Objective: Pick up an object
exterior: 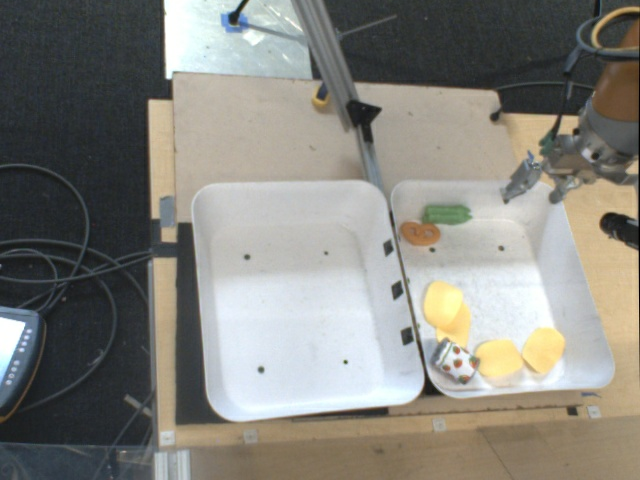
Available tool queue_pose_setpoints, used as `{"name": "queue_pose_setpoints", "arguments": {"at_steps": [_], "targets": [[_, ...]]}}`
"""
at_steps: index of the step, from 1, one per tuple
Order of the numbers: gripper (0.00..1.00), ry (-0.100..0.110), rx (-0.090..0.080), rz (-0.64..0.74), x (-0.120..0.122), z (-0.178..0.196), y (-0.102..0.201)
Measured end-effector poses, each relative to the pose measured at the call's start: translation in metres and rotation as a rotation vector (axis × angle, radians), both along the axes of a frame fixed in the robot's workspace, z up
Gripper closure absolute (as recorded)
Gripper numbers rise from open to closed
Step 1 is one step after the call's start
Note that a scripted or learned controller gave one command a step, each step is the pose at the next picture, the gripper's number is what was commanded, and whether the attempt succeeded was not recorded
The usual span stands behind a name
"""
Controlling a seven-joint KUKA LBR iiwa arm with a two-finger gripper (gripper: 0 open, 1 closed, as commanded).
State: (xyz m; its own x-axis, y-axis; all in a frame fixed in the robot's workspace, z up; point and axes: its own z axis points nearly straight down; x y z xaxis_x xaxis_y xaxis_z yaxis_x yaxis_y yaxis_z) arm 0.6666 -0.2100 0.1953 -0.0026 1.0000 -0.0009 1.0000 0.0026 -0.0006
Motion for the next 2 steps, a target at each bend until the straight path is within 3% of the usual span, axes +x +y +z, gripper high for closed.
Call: {"name": "queue_pose_setpoints", "arguments": {"at_steps": [2], "targets": [[0.00, 0.001, 0.001, 0.004, 0.000, -0.107, 0.010]]}}
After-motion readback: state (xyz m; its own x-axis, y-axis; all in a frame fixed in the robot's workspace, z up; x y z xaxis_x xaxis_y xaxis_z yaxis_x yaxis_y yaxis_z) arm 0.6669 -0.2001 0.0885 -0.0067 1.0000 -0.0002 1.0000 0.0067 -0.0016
